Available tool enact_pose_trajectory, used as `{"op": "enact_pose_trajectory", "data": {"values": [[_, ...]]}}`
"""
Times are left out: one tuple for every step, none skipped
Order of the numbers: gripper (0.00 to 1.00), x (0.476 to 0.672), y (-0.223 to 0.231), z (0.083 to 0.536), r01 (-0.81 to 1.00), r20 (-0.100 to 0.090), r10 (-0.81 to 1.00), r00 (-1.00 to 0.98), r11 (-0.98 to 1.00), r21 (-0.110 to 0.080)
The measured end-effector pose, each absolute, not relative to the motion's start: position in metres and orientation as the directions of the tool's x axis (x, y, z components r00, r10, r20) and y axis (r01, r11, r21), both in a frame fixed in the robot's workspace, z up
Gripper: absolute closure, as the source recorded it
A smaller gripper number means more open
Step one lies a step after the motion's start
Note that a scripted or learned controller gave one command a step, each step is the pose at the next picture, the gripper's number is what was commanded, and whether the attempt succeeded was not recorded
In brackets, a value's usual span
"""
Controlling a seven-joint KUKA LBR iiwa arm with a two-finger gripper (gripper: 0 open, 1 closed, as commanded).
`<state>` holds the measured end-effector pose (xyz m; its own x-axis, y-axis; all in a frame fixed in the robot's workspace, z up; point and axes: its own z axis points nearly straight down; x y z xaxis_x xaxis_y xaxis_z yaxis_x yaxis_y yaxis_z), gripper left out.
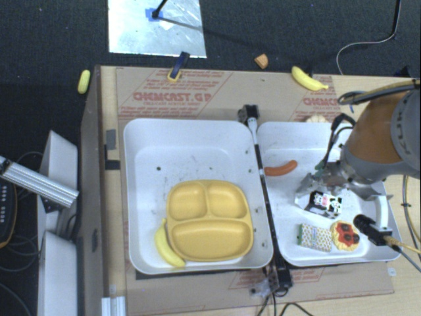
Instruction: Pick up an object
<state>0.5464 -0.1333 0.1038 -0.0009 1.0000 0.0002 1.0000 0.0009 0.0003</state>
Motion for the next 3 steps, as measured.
{"op": "enact_pose_trajectory", "data": {"values": [[0.0, 0.552, -0.175, 0.084, 1.0, -0.002, 1.0, 0.0, 0.0, 0.002], [0.0, 0.519, -0.134, 0.084, 1.0, 0.001, 1.0, -0.003, 0.003, 0.0], [0.0, 0.505, -0.164, 0.221, 1.0, -0.002, 1.0, 0.0, 0.0, 0.005]]}}
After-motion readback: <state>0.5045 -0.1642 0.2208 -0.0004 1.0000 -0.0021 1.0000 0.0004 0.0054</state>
